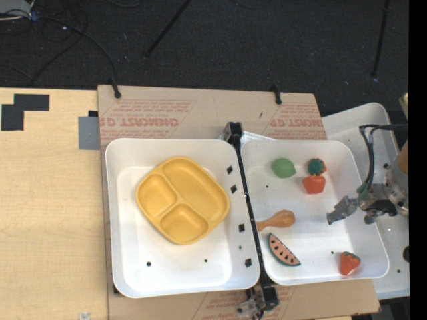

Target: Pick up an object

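Five toy foods (283, 168), one tray (182, 199)

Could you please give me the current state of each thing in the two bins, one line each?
yellow divided plate: lying flat in left bin, holding nothing
green ball: resting in right bin
tomato: resting, untouched
drumstick: lying flat
watermelon slice: lying flat
strawberry: resting
gripper: low over right bin, holding nothing

One fixed camera is looking down at a slant from above the bench (47, 199). It is taking in both white bins (127, 245) fully, from moderately far off.
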You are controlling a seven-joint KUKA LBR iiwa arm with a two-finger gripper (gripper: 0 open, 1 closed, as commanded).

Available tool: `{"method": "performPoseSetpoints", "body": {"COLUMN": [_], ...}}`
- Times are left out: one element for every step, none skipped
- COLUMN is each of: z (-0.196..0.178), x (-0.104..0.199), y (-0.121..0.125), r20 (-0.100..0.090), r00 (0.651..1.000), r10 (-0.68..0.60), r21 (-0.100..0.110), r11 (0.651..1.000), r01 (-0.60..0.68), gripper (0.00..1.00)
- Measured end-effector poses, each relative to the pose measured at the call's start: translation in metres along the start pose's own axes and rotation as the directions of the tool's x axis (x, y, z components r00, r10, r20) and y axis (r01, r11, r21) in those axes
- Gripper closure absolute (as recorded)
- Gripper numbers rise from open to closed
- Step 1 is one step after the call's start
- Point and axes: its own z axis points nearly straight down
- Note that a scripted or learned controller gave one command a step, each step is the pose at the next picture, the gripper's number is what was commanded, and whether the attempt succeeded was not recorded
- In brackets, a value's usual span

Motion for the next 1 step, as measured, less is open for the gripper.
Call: {"method": "performPoseSetpoints", "body": {"z": [-0.0054], "x": [0.0003], "y": [0.0025], "r20": [0.002], "r00": [1.0], "r10": [-0.003], "r21": [-0.01], "r11": [1.0], "r01": [0.003], "gripper": [0.0]}}
